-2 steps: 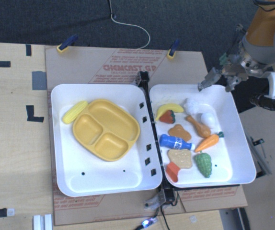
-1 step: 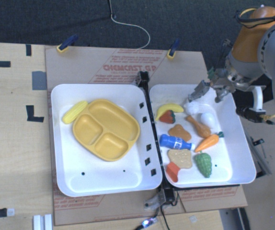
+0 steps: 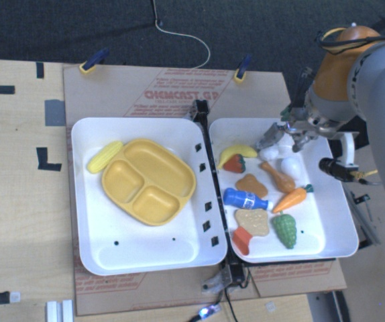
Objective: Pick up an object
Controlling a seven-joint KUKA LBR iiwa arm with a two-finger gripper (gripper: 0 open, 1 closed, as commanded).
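In the right bin (image 3: pixel 333 243): toy foods crowd its middle.
Gripper (image 3: pixel 283 138): low over the far end; whether anything sits in it, I cannot tell.
Nearest thing: drumstick (image 3: pixel 277 176), just near-side, long axis slanting near-right.
Room: carrot (image 3: pixel 290 199) touches its tip; far wall close.
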